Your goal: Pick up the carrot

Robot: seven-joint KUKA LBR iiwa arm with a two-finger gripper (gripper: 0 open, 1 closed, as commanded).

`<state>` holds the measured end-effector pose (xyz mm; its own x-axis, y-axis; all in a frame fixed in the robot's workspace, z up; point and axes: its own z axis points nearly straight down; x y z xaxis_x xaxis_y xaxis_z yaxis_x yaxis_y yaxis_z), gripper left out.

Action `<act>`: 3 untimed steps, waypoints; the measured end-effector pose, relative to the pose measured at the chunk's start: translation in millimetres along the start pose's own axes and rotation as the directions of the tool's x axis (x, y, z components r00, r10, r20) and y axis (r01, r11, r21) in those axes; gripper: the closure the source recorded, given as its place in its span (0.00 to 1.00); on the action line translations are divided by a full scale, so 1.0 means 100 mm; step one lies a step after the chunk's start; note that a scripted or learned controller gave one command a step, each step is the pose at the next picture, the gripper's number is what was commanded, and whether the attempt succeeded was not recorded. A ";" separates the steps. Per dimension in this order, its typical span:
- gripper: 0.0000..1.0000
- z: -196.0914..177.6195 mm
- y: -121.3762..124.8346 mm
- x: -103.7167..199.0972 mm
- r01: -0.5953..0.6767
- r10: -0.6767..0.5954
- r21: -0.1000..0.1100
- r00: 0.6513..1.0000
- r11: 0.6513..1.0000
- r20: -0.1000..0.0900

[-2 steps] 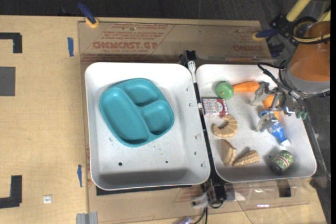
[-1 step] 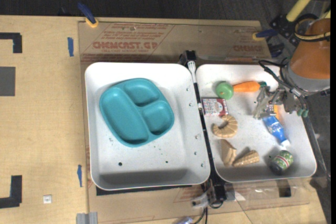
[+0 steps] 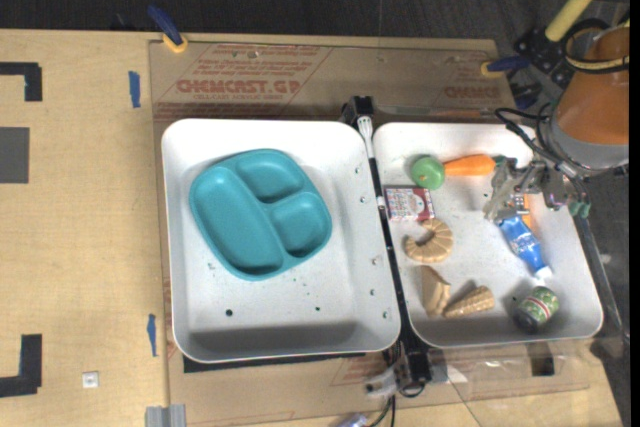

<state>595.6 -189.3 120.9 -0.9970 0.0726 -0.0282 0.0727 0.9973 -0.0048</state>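
Two shallow white bins sit side by side; the left bin (image 3: 200,315) bears a teal divided plastic plate (image 3: 260,211). In the right bin (image 3: 580,310), the grey metal two-finger gripper (image 3: 512,183) hovers just right of the orange carrot (image 3: 468,166), whose green end (image 3: 428,171) points left. Its grip cannot be told.

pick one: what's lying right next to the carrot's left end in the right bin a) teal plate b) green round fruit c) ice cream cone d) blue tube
b, the green round fruit sits against the left tip of the carrot at the far side of the right bin, while the blue tube lies nearer the gripper.
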 end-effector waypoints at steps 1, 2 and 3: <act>0.00 0.01 0.00 0.00 0.000 0.000 -0.001 1.000 1.000 -0.001; 0.00 0.32 0.28 -0.18 0.003 -0.003 -0.004 1.000 1.000 -0.016; 1.00 0.18 0.28 -0.22 0.004 -0.004 -0.003 1.000 1.000 -0.002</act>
